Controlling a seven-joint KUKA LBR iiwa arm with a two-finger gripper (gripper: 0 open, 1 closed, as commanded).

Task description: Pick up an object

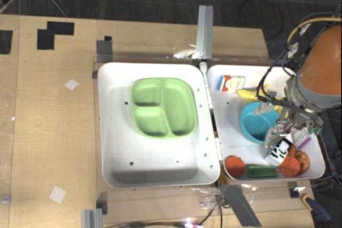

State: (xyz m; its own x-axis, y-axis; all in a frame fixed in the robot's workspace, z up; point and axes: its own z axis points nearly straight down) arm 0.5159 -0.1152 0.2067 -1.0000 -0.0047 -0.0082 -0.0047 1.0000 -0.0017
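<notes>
A pale wooden bench (48,131) carries two shallow white bins side by side, with dark carpet beyond its far edge. Nearest the camera, along the front wall of the right bin (231,131), sit an orange ball (234,165), a dark green block (262,171) and a red-orange lumpy toy (294,164). Just behind them the gripper (278,141) hangs low over the bin, close above a white tag with black marks (280,151); whether its fingers are apart or together cannot be told, and nothing is seen held between them. So the pick appears not yet done: every object lies in the bin, and a grasp and lift remain. Farther back stands a blue cup (256,123), then a yellow banana (247,94) and a small white-and-orange box (231,83) near the far wall. The left bin (115,115) holds a green divided tray (163,107).
</notes>
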